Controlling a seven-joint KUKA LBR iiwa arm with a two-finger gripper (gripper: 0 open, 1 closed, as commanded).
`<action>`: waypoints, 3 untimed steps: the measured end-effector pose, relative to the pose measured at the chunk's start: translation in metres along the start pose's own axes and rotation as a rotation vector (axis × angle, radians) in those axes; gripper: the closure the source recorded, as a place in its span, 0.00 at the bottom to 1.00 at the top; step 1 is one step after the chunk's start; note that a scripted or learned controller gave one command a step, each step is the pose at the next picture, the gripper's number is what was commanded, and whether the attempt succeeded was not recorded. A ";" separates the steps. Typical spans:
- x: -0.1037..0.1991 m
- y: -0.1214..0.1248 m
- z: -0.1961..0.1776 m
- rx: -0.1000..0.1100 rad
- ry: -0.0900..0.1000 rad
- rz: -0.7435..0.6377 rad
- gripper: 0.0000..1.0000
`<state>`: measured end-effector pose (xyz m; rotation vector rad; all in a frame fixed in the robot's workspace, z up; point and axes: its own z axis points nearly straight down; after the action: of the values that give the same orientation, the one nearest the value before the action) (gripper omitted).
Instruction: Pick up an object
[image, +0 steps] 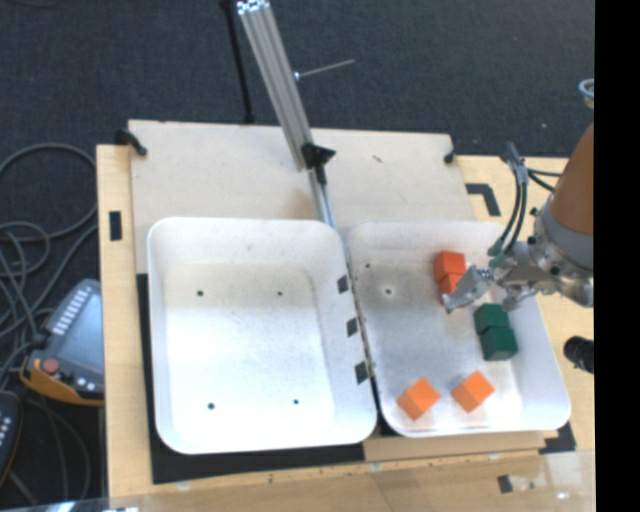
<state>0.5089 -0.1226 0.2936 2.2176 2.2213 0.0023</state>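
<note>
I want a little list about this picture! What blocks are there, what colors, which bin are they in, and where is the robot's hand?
bins: two white bins side by side, left bin and right bin
orange blocks: three, all in the right bin: far one, two near the front edge
green block: one, in the right bin
gripper: over the right bin, between the far orange block and the green block
held: nothing visibly between the jaws

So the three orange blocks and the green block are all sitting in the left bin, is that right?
Not quite. The camera view shows the three orange blocks and the green block in the right bin, not the left bin. The end effector hovers over that right bin.
</note>
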 end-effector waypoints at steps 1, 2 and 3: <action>0.018 0.035 -0.072 -0.008 -0.002 -0.004 0.00; -0.046 0.065 0.028 0.009 -0.001 0.006 0.00; -0.053 0.144 0.161 0.004 -0.001 -0.002 0.00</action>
<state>0.6538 -0.1753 0.1333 2.2167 2.2249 -0.0037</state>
